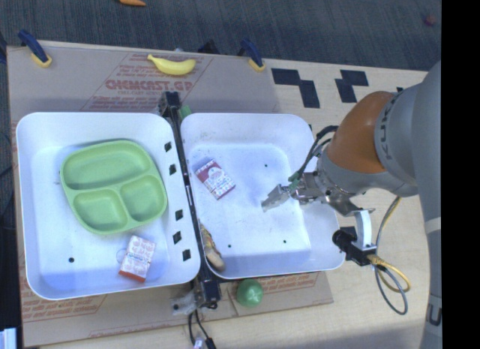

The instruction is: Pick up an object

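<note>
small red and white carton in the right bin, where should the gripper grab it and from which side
Take the small red and white carton across its two long edges, coming straight down from above. It lies flat on the right white bin floor, turned at a slant, with open floor all round, so the gripper should probably rotate to match.

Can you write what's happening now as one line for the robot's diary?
task: pick up an object | gripper: over right bin | nearest: red-and-white packet, not held | left bin: green tray, small carton

even, cool overhead light; the two shallow white plastic bins (45,190) look slightly washed out, shadows soft, detail mildly blurred and grainy throughout.
</note>
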Available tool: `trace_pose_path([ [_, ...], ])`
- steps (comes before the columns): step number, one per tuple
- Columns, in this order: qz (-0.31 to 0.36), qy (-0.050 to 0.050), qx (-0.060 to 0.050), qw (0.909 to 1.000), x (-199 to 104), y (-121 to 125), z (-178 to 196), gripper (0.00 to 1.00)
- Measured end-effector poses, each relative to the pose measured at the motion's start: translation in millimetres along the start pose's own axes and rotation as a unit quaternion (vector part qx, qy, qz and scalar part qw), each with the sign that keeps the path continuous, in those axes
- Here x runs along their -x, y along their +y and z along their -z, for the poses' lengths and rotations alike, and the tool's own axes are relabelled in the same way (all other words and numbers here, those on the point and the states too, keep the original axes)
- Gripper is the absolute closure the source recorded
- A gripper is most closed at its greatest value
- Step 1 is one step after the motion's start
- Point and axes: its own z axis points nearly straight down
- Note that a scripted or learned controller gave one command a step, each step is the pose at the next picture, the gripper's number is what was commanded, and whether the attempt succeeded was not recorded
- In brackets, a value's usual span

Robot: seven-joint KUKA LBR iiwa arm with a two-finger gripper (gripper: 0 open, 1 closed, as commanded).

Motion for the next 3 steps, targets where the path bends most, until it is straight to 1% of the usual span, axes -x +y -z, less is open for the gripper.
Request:
trace_pose_path([
  [1,-0.001,0.000,0.002,1.0000,0.2,48.3,48.8,0.00],
  [2,0.000,0.000,0.002,1.0000,-24.0,40.9,126.3,0.00],
  [3,0.000,0.000,0.000,1.0000,0.0,132.9,51.8,0.00],
])
